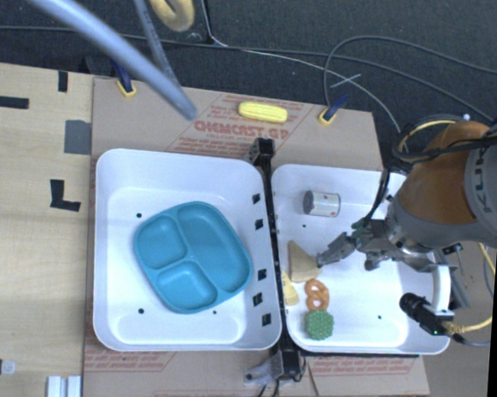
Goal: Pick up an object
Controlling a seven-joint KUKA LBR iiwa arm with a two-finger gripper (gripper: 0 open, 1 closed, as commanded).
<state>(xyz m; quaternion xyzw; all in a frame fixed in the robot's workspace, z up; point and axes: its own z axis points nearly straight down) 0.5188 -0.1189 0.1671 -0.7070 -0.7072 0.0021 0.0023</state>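
The right bin holds a grey cylinder, a pale yellow wedge, an orange pretzel-shaped piece, a green knobbly ball and a small yellow piece against the left wall. My gripper hangs over the middle of this bin, just right of the wedge. It is open, with nothing between its two dark fingers. The left finger points toward the wedge.
A blue divided plate lies in the left bin. A yellow corn-like object rests on the cardboard behind the bins. The grey and orange arm covers the right bin's right side. Cables run across the dark background.
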